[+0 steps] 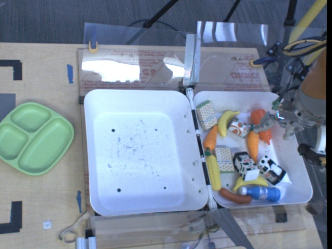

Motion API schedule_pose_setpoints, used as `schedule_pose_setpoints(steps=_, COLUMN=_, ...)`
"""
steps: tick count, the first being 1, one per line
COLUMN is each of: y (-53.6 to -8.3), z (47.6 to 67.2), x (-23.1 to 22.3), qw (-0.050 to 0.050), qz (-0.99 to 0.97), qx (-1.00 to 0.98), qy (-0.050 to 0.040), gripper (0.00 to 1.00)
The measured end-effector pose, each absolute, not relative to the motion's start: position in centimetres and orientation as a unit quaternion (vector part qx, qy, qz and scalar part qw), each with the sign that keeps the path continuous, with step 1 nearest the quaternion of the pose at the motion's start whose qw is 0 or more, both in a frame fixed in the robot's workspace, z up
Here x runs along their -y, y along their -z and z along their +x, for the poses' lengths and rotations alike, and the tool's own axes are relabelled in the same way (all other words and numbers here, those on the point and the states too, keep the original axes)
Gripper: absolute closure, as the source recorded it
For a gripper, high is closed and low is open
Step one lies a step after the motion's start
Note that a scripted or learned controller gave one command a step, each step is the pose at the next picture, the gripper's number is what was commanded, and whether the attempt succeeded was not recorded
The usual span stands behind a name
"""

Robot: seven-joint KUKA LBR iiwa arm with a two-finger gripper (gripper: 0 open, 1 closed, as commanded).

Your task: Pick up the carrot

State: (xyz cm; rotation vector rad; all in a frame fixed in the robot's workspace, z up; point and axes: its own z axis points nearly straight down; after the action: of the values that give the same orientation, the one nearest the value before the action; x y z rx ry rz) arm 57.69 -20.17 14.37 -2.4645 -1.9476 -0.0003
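The grey arm [315,95] reaches in over the right bin's [303,178] far right rim, wrist bent down. Its gripper [276,119] hangs just right of the carrot [252,144], which lies upright mid-bin beside a banana [226,121]; whether the gripper is apart or together, I can't tell.

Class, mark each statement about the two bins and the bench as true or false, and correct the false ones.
1. The toys lie in the right bin. True.
2. The green plate sits inside the left bin. False: it lies on the bench, left of both bins.
3. The blue bottle lies near the right bin's front edge. True.
4. The banana lies in the left bin. False: it is in the right bin.
5. The corn lies along the right bin's left wall. True.
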Motion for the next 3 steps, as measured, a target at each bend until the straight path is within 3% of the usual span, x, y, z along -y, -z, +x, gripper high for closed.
schedule_pose_setpoints(steps=1, y=-14.0, z=53.2, x=16.0, qw=0.001, qz=-0.802, qx=0.598, qy=-0.0003, gripper=0.00)
schedule_pose_setpoints(steps=2, y=-9.2, z=51.0, x=14.2, qw=-0.010, qz=-0.737, qx=0.676, qy=0.0051, gripper=0.00)
schedule_pose_setpoints(steps=3, y=-10.3, z=51.1, x=14.4, qw=-0.013, qz=-0.738, qx=0.674, qy=0.0055, gripper=1.00)
